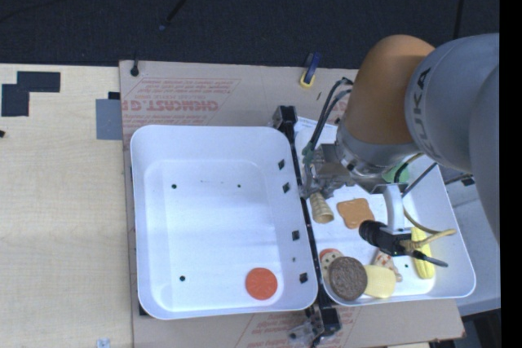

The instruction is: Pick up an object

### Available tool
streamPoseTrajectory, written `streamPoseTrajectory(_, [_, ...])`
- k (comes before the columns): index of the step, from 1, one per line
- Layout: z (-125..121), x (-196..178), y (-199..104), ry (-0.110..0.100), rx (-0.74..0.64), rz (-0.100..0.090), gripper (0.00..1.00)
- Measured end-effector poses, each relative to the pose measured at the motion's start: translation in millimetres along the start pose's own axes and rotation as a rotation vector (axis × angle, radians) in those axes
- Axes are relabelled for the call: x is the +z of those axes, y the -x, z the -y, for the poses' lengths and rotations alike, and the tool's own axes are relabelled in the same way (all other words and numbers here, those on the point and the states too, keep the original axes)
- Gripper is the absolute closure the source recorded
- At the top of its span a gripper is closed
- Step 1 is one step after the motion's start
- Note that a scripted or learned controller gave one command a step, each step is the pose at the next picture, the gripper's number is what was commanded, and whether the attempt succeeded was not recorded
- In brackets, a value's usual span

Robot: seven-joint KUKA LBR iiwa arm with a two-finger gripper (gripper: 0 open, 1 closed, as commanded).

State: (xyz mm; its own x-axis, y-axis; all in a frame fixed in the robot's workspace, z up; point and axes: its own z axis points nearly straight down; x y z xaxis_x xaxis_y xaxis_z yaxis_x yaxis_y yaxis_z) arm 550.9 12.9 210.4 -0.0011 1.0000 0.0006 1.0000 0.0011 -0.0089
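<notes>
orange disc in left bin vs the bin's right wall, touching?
Apart. The camera view shows the orange disc lying flat on the left bin floor, with a strip of bare white floor between it and the right wall.

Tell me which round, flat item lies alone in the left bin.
The orange disc, near the front edge of the left bin. The dark brown cookie-like disc lies in the right bin among other items.

The 1 grey arm [457, 94] reaches in from the right, its orange band [387, 90] sitting just above the wrist, which points down and to the left so that the gripper [316, 190] hangs low, its 2 fingers hidden beneath the wrist housing.
</notes>
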Motion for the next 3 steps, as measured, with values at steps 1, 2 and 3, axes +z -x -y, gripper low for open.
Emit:
streamPoseTrajectory(1, [-94,-28,-73,0.016,-0.006,0.0,1.0])
streamPoseTrajectory(2, [-90,-88,-62,0.012,-0.001,0.0,1.0])
streamPoseTrajectory(3, [-85,-90,-38,0.005,0.004,0.001,1.0])
